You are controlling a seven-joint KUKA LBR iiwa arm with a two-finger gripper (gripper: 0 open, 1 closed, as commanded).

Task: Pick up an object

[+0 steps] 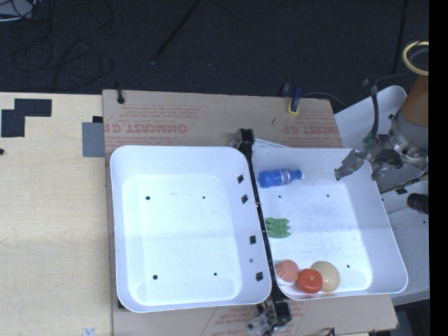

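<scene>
The right bin (378,222) holds a blue bottle (280,178) lying on its side at the far left. A small green ridged piece (277,227) lies by the left wall. In the near left corner sit a pink round piece (286,270), a red round piece (309,281) and a tan round piece (327,276), all touching. My gripper (364,172) hangs over the bin's far right corner, well right of the bottle. It is open, with nothing between its fingers.
The left bin (119,187) stands beside the right one, with a black divider strip (255,208) between them. Both rest on a cardboard sheet (175,117). A wooden bench top (49,222) spreads to the left.
</scene>
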